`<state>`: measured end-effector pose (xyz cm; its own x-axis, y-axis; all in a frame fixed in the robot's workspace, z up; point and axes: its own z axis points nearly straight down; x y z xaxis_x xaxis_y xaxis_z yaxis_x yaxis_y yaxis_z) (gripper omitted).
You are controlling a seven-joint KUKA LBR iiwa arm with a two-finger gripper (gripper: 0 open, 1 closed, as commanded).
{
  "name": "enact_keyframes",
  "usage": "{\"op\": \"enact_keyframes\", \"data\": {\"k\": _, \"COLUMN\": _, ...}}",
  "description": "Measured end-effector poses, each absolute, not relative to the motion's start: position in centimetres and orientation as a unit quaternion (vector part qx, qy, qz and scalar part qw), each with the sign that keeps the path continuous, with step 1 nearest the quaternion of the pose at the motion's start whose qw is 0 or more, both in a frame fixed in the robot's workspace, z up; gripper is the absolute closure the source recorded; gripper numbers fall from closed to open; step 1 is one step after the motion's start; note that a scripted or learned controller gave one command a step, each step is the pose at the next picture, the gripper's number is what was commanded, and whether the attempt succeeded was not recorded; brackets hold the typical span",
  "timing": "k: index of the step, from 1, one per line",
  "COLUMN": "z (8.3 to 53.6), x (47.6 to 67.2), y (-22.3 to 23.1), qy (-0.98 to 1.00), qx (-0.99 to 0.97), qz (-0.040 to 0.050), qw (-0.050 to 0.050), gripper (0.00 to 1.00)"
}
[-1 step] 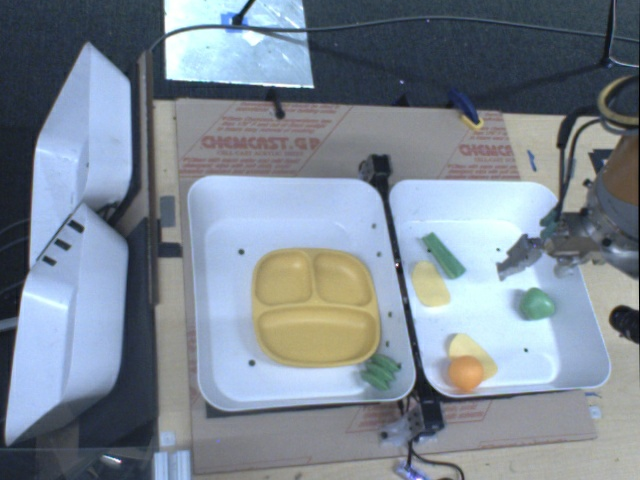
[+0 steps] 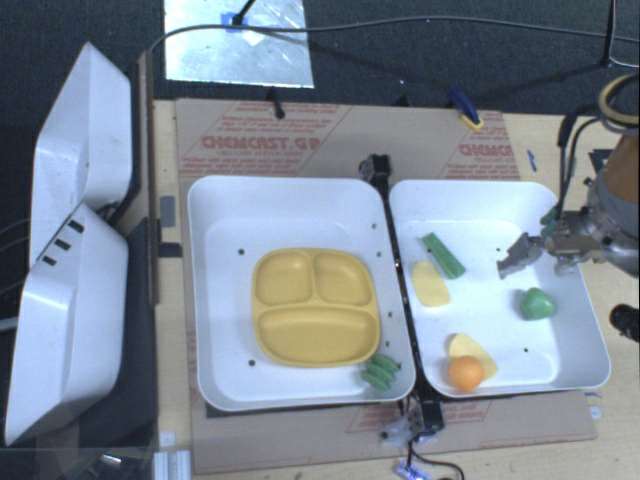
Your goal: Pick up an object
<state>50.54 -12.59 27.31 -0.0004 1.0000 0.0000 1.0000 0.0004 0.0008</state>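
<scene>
- Broadly, two white bins sit side by side on the bench: the left bin [image 2: 215, 268] carries a yellow divided tray [image 2: 316, 306], and the right bin [image 2: 575, 368] carries the loose items open to picking.
- Arm [image 2: 615, 208]: enters from the right of the camera view and overhangs the right rim of the right bin.
- Gripper [image 2: 518, 256]: positioned over the upper right part of the right bin floor, pointing leftward toward the bin's middle. Nothing is visible between its fingers. Whether they stand apart or together cannot be told at this size.
- Green rounded piece [image 2: 537, 304]: nearest candidate. It lies just below and slightly right of the gripper tip, near but apart from it. Compact shape, no marked long axis.
- Green stick [image 2: 442, 255]: lies to the left of the gripper at about the same height, well apart. Its long axis runs diagonally, upper left to lower right.
- Pale yellow piece [image 2: 431, 285]: just below the green stick, touching or nearly so.
- Orange ball [image 2: 466, 372]: in the lower part of the bin, resting against a yellow wedge [image 2: 472, 347].
- Green ridged piece [image 2: 381, 371]: in the left bin's lower right corner, beside the tray.
- Judgement: the rounded green piece needs the shortest move, a small shift down-frame before descent.
</scene>
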Motion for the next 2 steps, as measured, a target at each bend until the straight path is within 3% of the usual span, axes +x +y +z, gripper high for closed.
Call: {"op": "enact_keyframes", "data": {"k": 2, "z": 18.2, "x": 51.9, "y": -12.4, "qy": 0.707, "qx": 0.707, "qz": -0.0004, "qw": -0.001, "gripper": 0.00}}
